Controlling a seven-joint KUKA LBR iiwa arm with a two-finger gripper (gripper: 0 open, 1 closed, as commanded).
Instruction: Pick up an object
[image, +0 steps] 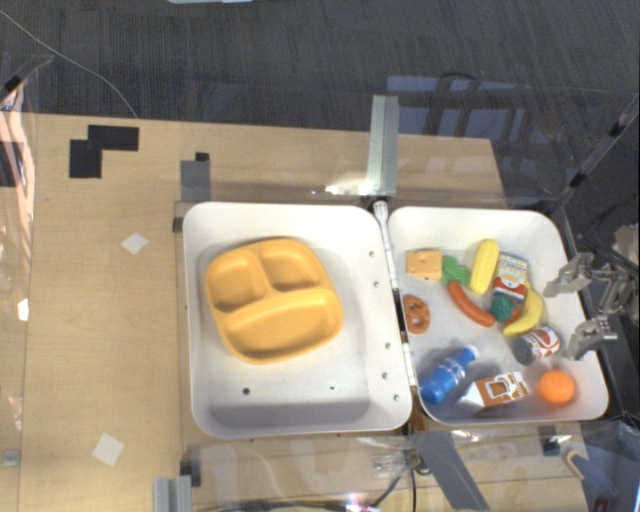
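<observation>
A: What is seen in the right bin (552, 228)?

B: Toy food, loosely scattered. A cheese wedge (424, 264) is placed top left, with a green piece (457, 270) beside it. A corn cob (485, 265) is stood nearly upright in view; a hot dog (470, 304) is laid diagonally below. A banana (527, 314) is curved by a small carton (510, 277).

A: Lower half?

B: A pretzel (416, 314) is at the left wall, then a blue bottle (446, 375) on its side, a juice box (502, 389), a can (538, 345) and an orange (557, 388).

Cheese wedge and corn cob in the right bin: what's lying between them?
In the camera view, a small green toy sits between the cheese wedge and the corn cob, against the cob's left side.
</observation>
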